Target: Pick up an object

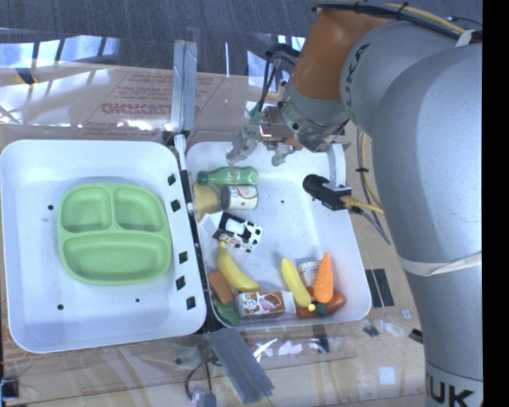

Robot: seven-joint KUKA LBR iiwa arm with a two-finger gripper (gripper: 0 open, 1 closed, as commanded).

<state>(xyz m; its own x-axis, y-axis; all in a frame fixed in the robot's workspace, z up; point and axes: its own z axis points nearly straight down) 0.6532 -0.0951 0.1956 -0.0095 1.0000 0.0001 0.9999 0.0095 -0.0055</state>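
Gripper (pixel 261 150) spread, holding nothing, above right bin (pixel 356 265) far edge; approach step; next descend onto green bottle (pixel 227 177).

arm (pixel 424 142): cut off right, bottom | right bin (pixel 356 270): far corner hidden by arm

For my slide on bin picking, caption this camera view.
Gripper open above green bottle in right bin; green tray in left bin.
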